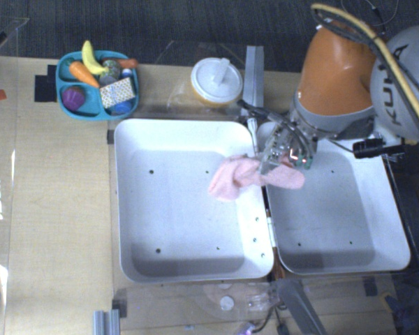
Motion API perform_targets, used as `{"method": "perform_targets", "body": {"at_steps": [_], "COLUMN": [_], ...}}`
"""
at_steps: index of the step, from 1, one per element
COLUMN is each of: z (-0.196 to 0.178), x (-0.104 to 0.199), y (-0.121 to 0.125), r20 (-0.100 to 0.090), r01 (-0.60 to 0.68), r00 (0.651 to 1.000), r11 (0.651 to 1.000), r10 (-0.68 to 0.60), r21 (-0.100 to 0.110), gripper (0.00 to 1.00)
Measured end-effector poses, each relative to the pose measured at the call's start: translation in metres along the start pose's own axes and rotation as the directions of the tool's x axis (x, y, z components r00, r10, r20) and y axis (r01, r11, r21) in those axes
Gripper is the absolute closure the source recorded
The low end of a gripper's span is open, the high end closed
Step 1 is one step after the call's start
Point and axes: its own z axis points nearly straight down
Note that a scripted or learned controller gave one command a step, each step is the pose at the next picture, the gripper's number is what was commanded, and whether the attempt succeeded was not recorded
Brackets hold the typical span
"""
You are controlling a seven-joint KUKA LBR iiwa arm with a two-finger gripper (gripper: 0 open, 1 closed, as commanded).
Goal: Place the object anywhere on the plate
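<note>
— Where's the gripper [278,158]?
— Over the seam between the left bin [160,257] and right bin [363,250], at the pink cloth [244,176].
— And the cloth?
— Draped across both rims. A blue tray [96,86] sits far left.

The grey arm with the orange band [335,68] is cut off by the right edge, and its bulk hides the far rim of the right shallow white bin [349,243]. The tool [283,155] sits low against a soft pink cloth [248,176]; how its fingers stand is lost in the clutter of metal and wiring there. The cloth covers part of the seam between the right bin and the left shallow white bin [181,257]. In the blue sectioned tray [63,107], several small items are too small to identify. The pale wooden counter [49,222] runs off the left and bottom edges.
</note>
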Motion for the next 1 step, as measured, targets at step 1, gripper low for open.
{"method": "perform_targets", "body": {"at_steps": [1], "z": [0.0027], "x": [0.0339], "y": [0.0237], "r20": [-0.001], "r01": [0.319], "r00": [0.948], "r11": [0.948], "r10": [-0.319], "r21": [-0.001], "gripper": [1.00]}}
